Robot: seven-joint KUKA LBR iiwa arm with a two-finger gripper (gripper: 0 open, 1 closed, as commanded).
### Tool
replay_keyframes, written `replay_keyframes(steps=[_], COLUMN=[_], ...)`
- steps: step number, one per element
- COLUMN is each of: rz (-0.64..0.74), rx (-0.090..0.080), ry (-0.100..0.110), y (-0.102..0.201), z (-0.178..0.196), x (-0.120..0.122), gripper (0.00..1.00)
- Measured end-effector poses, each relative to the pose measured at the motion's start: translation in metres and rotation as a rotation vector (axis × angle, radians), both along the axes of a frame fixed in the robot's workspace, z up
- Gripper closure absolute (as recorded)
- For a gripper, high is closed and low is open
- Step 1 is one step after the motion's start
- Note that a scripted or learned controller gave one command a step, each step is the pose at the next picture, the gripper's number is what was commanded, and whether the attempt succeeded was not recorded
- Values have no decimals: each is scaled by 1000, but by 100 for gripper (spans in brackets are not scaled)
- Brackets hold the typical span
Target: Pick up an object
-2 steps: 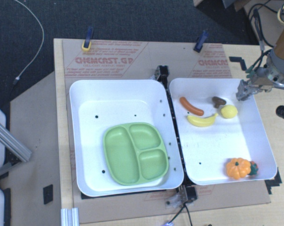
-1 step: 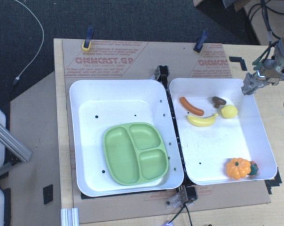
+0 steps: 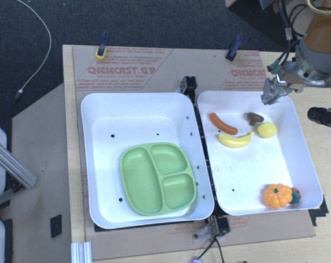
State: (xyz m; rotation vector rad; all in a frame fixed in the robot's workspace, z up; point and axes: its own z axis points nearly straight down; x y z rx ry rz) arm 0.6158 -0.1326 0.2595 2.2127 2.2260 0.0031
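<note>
My gripper [image 3: 270,95] hung over the right bin's [image 3: 302,147] far edge; I couldn't tell its state.

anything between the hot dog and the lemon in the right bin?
Yes: in the camera view, the banana lies below the line from hot dog to lemon, and a small brown object sits above it.

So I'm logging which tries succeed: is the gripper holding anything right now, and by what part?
Nothing is held. The gripper hangs above the right bin's far edge, with nothing between its fingers; the small brown object lies below it, untouched.
</note>
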Motion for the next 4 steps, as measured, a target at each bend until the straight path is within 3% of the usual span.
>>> replay_keyframes(steps=[3,4], rz=[0,-1], rx=[3,2], ry=[7,1], y=[163,207], z=[-29,-28], x=[18,32], gripper=[100,100])
